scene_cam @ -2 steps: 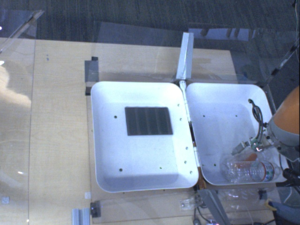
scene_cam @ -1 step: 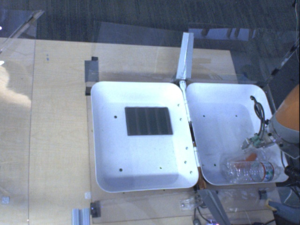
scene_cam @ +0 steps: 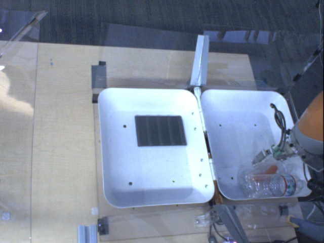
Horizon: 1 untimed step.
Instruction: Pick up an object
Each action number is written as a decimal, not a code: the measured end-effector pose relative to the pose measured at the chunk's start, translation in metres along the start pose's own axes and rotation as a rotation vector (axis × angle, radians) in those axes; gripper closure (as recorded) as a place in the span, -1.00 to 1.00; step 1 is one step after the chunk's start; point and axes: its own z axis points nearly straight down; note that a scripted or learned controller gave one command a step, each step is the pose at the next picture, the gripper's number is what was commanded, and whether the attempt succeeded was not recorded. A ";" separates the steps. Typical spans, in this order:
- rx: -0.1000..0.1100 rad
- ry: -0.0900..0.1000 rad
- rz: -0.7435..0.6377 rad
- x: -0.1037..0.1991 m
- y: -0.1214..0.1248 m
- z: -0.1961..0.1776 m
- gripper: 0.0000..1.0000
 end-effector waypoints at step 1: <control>0.008 0.005 -0.027 0.001 -0.004 0.012 -1.00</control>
